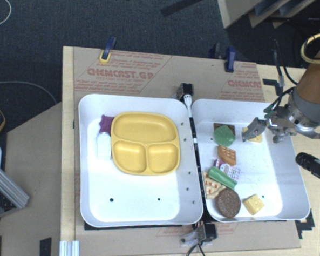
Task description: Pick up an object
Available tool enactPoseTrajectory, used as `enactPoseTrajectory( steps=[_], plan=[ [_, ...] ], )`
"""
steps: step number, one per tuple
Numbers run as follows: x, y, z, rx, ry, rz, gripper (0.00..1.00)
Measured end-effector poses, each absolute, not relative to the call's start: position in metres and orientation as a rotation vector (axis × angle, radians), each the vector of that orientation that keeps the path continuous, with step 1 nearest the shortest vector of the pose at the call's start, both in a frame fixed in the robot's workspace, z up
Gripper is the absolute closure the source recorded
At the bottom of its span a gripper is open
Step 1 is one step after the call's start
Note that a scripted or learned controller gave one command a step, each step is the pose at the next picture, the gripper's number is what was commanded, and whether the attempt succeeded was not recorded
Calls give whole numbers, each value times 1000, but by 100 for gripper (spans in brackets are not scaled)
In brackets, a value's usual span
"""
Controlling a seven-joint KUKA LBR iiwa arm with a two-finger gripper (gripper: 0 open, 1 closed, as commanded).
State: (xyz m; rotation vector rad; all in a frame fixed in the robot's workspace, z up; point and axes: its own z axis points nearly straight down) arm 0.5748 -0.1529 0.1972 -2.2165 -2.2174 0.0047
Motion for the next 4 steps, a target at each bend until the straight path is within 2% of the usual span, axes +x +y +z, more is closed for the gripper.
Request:
enactPoseTrajectory(
  steps=[2,3,4],
  plan=[
    [569,-153,110,-2219,-2218,3,0],
    [572,-152,89,-2221,-2222,-7,0],
    [575,-151,103,-2226,-2228,-17,100]
  ],
)
